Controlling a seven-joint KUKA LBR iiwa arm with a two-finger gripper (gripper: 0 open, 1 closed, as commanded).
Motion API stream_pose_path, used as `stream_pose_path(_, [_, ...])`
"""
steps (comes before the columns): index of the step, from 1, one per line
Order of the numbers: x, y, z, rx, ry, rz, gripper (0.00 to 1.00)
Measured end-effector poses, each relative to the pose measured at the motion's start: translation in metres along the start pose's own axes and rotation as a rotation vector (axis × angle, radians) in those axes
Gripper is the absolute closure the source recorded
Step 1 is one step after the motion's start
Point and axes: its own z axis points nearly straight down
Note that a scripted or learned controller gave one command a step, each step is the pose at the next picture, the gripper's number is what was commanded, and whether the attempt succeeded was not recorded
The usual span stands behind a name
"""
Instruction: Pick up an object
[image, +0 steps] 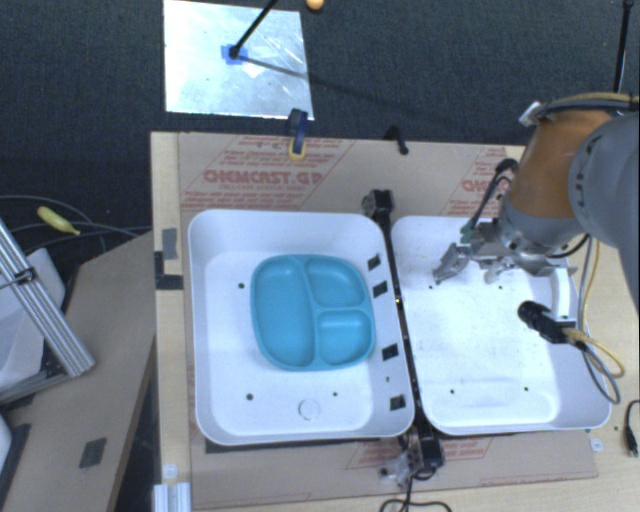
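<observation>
Grey arm's two-finger gripper (448, 262) over right white bin (500, 400); finger state indiscernible
Risk: sky-blue divided plastic plate (310, 310) lies apart in left white bin (215, 330); descent here would likely miss it

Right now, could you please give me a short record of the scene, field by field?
left bin: holds a blue divided plate, lying flat near the middle
right bin: white floor in view
arm: reaches in from the right, over the right bin's far side
hand: above the right bin, nothing seen between its fingers

Brown bench (260, 170), two white bins side by side, left bin (215, 300), right bin (480, 400)
</observation>
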Motion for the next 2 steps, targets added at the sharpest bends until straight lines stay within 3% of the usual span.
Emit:
stream_pose_path(1, [-0.016,-0.040,0.051,-0.002,0.000,0.000,0.00])
stream_pose_path(2, [-0.042,-0.057,0.049,-0.005,-0.002,0.000,0.00])
